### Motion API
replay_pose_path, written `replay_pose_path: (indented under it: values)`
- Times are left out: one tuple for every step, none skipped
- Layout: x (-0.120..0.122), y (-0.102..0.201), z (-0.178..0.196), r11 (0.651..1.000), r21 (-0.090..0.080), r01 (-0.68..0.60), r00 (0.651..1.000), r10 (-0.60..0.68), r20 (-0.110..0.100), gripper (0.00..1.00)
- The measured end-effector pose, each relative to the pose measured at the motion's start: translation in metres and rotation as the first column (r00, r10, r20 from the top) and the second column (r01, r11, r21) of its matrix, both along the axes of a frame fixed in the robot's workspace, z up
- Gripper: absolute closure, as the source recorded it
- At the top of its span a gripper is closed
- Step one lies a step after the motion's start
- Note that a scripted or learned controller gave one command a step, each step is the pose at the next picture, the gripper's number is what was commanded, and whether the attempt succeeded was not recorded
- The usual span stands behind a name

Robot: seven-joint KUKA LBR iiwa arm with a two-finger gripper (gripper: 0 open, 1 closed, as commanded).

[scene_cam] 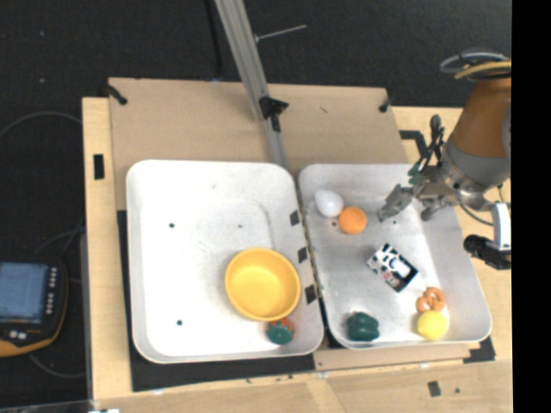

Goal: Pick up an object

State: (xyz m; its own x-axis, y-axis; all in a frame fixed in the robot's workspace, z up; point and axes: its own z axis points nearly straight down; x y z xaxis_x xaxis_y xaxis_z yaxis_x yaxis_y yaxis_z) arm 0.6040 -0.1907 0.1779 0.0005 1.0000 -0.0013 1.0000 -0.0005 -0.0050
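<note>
Camera view: claw (406, 198) hangs over the far part of the right bin (456, 269), fingers spread apart and gripping nothing, with the orange ball (351, 221) just beside it toward the bin's inner wall and a white egg-shaped piece (328, 202) touching the ball's far side. Ball looks small, light, smooth and rigid, likely to roll or squirt out. Best taken across its widest middle, fingers clear of the egg.
</note>
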Motion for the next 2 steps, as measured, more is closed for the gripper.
replay_pose_path:
  values:
    - [0.002, 0.006, -0.061, 1.000, 0.000, -0.002, 1.000, 0.002, 0.001, 0.00]
    - [0.002, 0.004, -0.078, 1.000, -0.001, 0.001, 1.000, -0.001, 0.004, 0.00]
